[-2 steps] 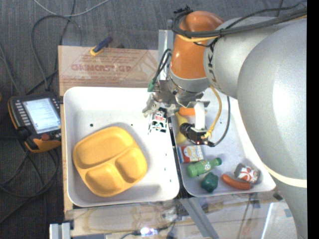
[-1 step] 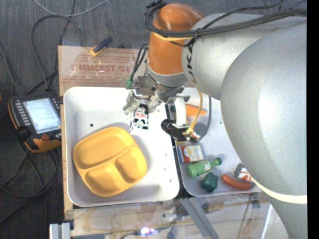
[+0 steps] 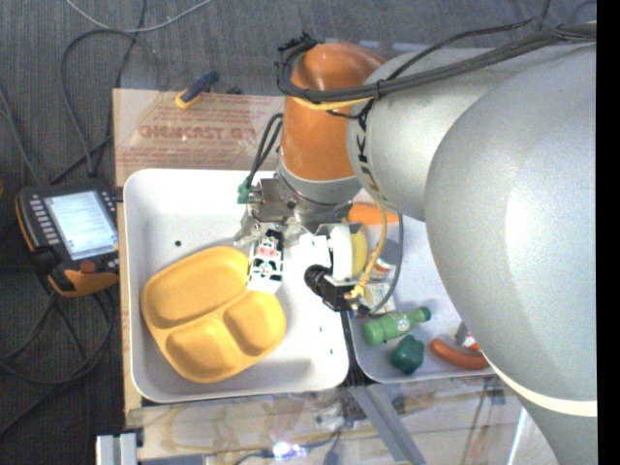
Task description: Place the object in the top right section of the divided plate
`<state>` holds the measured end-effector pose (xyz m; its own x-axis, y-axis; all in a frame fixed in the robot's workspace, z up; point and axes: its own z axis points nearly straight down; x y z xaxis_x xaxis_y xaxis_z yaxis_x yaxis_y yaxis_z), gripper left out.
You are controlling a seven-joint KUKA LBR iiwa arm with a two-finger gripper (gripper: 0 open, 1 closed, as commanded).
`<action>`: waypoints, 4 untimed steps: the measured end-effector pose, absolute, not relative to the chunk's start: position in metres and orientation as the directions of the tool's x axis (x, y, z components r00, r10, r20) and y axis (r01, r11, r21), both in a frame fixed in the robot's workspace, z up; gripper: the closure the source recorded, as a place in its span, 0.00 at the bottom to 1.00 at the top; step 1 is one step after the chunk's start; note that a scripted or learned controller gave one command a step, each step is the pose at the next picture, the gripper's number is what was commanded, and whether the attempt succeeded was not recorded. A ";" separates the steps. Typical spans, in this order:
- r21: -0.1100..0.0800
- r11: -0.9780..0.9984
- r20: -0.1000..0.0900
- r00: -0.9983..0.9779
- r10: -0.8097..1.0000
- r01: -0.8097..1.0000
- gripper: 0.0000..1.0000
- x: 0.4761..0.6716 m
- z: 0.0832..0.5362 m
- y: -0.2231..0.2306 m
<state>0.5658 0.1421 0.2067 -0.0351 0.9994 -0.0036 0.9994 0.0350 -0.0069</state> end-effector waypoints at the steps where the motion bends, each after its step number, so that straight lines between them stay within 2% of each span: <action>1: -0.006 0.035 -0.003 -0.035 0.999 0.999 0.00 0.566 0.207 0.142; 2: 0.002 0.145 -0.002 -0.145 0.989 0.989 0.00 0.490 0.095 0.124; 3: -0.001 0.134 -0.018 -0.134 0.991 0.991 1.00 0.491 0.102 0.113; 4: -0.006 0.256 -0.004 -0.256 0.967 0.967 1.00 0.506 0.226 0.112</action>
<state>0.5064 0.1121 0.2263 -0.2562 0.9666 -0.0036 0.9666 0.2562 -0.0058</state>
